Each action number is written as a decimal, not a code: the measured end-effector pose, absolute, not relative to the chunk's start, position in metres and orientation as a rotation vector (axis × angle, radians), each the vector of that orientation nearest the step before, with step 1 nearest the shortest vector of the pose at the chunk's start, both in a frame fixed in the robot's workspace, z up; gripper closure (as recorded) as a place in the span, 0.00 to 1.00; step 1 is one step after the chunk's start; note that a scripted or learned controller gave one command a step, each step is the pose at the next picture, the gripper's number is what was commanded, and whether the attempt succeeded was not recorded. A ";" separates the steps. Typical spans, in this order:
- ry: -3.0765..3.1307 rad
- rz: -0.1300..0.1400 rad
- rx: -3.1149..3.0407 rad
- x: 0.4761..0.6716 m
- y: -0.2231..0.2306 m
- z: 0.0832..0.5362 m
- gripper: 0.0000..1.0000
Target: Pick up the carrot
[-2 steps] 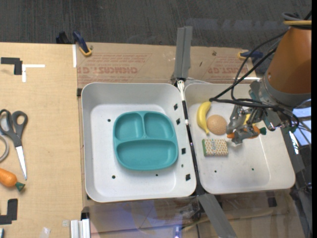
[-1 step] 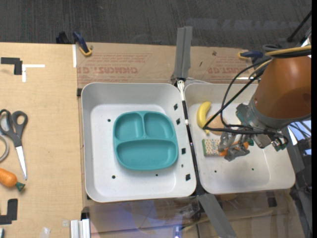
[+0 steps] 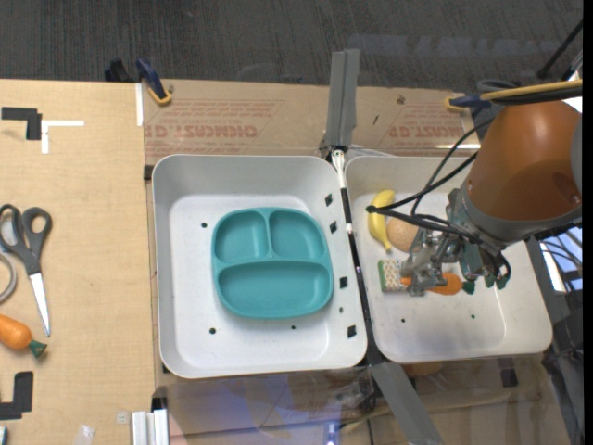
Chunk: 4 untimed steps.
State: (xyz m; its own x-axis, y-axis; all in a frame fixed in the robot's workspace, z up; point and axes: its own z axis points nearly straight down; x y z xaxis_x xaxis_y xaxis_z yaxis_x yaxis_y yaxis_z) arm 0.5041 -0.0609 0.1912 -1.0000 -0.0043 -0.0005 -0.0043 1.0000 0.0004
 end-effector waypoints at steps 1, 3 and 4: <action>3.136 -0.001 -0.054 0.497 -0.075 0.308 1.00; 3.132 -0.001 -0.178 0.490 -0.110 0.300 1.00; 3.116 0.001 -0.394 0.506 -0.111 0.209 1.00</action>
State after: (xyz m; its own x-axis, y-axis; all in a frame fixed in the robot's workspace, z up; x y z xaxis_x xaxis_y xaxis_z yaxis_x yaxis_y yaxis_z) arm 0.5063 -0.1108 0.2093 -0.9686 -0.2487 -0.0013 -0.2487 0.9686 0.0002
